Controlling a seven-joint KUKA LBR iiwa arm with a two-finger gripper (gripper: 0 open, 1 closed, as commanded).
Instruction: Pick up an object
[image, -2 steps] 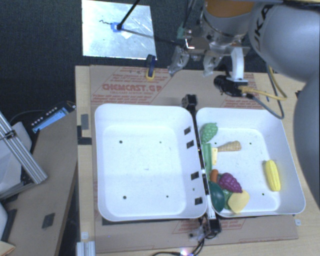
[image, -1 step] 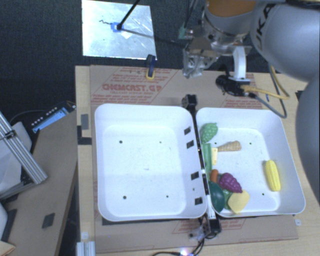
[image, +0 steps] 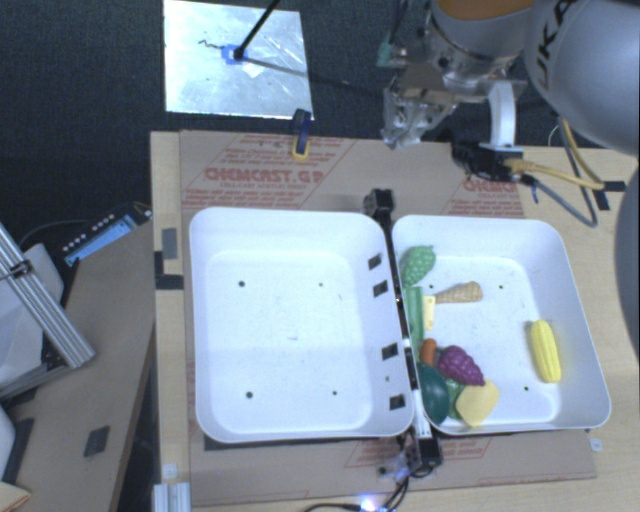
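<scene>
We see the gripper (image: 405, 128) raised at twelve o'clock, above the bench beyond the bins; whether it is parted or closed we cannot tell. Toy foods crowd the right bin (image: 575, 290) along its nine-o'clock wall, perhaps where they slid. The corn cob (image: 544, 350) lies apart at three o'clock, its long axis running roughly twelve to six; we judge it the easiest pick.
</scene>
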